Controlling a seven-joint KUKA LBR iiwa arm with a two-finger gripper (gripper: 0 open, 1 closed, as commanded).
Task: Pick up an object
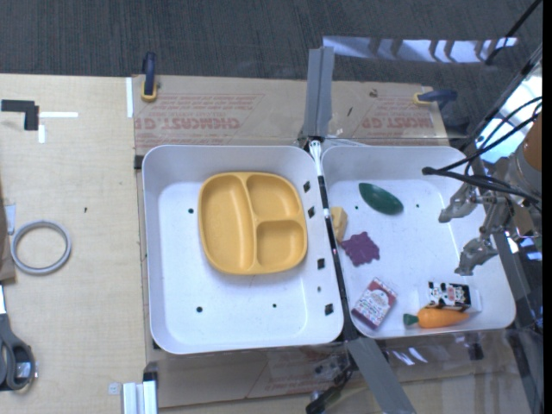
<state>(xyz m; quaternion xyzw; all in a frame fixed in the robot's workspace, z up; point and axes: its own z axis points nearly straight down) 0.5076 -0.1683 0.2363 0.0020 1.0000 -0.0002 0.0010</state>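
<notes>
My gripper hangs over the right side of the right bin, its two fingers spread open with nothing between them. Below it, near the bin's front right corner, lie a black-and-white carton and an orange carrot. Left of the gripper are a dark green piece, a purple piece, a yellow piece against the bin's left wall, and a red packet.
The left bin holds a yellow divided plate. On the bench at the far left lie a roll of tape and scissors. A grey post stands behind the seam between the bins.
</notes>
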